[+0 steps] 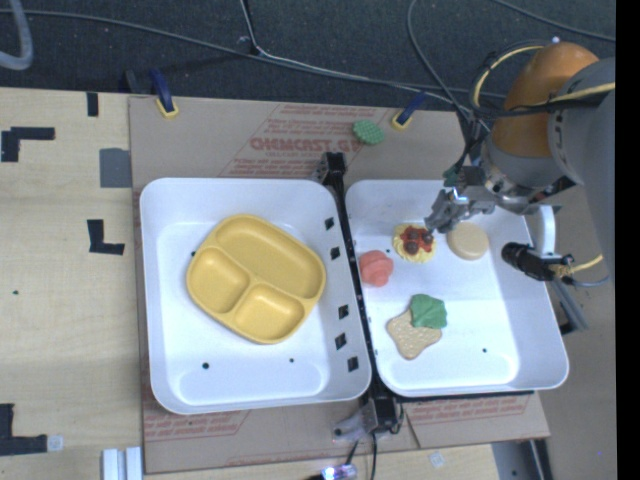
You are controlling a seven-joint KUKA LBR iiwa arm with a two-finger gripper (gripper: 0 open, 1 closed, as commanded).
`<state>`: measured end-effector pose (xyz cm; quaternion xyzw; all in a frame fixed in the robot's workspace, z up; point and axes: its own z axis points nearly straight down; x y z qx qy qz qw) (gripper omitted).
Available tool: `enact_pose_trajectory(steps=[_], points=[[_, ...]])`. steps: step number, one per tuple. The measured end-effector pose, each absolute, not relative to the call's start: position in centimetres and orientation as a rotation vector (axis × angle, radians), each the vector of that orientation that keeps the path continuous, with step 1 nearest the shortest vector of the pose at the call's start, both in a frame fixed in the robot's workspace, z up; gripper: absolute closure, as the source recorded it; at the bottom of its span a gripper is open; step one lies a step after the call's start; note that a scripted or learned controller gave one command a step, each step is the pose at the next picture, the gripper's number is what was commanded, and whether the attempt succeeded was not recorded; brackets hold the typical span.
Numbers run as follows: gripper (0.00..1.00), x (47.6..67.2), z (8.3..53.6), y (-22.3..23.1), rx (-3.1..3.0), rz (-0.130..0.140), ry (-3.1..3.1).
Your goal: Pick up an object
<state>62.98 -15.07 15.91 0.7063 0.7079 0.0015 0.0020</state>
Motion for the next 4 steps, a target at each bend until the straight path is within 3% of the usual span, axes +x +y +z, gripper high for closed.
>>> enact_pose_trajectory(steps=[3,4], points=[[1.00,62.4,29.8,-14.9,2.217,0.003,2.221],[1.00,63.1,28.6,-8.7,2.215,0.000,2.230]])
